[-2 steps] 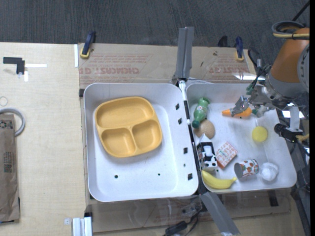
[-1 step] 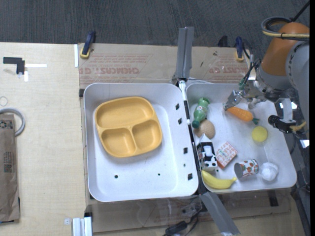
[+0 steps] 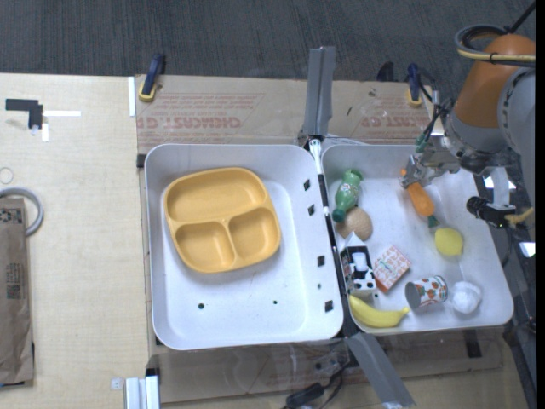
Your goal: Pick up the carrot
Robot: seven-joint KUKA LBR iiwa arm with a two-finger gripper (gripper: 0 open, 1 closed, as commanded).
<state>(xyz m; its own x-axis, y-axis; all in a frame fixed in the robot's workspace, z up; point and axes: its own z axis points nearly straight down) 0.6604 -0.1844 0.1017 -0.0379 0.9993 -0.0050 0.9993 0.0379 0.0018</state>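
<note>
The carrot point(image 3: 421, 202), orange with a small green tip, lies in the right bin point(image 3: 498, 301) near its back right part, pointing down and to the right. My gripper point(image 3: 421, 172) hangs just above the carrot's upper end, close to it or touching it. The carrot still rests on the bin floor. The grey arm with its orange band point(image 3: 494, 75) comes in from the upper right.
A yellow lemon point(image 3: 449, 242) lies just below the carrot. Further left sit a green bottle point(image 3: 347, 187) and a brown potato point(image 3: 359, 224). A banana point(image 3: 377, 315), a cup point(image 3: 426, 292) and small boxes fill the front. The left bin point(image 3: 162, 313) holds a yellow divided plate point(image 3: 221, 218).
</note>
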